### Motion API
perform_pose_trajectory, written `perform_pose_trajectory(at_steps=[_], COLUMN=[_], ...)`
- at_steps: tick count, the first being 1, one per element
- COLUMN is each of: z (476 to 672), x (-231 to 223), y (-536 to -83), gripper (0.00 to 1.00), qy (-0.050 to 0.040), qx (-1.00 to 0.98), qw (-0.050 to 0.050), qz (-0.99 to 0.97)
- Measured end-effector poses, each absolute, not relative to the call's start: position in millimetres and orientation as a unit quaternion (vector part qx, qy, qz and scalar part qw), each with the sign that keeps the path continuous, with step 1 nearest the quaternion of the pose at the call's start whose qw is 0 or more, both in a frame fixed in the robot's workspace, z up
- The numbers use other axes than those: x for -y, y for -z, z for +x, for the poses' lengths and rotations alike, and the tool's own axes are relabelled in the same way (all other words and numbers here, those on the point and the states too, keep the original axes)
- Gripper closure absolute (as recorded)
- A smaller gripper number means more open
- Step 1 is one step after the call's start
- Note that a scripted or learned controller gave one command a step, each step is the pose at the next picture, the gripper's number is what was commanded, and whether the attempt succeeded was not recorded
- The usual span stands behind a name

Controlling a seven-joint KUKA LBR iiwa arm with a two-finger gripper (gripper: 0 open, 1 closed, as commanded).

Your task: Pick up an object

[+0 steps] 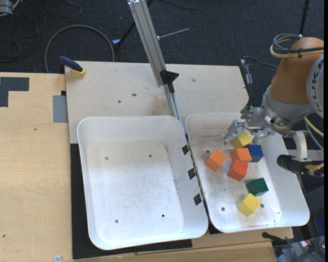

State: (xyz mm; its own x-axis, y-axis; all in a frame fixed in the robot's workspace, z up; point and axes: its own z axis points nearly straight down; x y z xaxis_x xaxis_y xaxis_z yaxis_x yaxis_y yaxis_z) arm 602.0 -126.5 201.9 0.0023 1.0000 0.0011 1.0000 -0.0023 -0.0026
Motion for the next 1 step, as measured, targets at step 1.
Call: perform_pose_trajectory(at_steps=[1], z=[619.9], x=[154.7], y=[-145.7], gripper=[0.0], qy=[-0.0029], qx=[0.707], qw=[0.003], qz=[-0.708])
